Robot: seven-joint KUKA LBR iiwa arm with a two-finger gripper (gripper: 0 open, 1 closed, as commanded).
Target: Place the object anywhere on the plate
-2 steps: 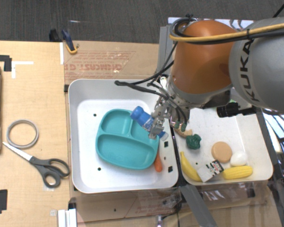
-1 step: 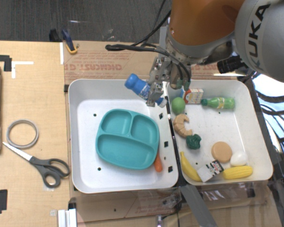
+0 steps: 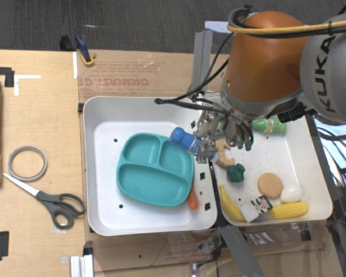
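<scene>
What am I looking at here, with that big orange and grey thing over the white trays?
It is a robot arm, seen by one camera fixed above the bench and looking down at a slant. The arm reaches in from the right. At its tip is a gripper with two fingers, hanging over the edge where the two white bins meet. A blue object sits right at its tip, above the rim of the teal divided plate in the left bin; whether the fingers actually grip it is hard to tell. An orange carrot-like toy lies by the plate. The right bin holds toy food: a banana, corn, broccoli, an egg. Scissors and a tape roll lie on the bench.
</scene>
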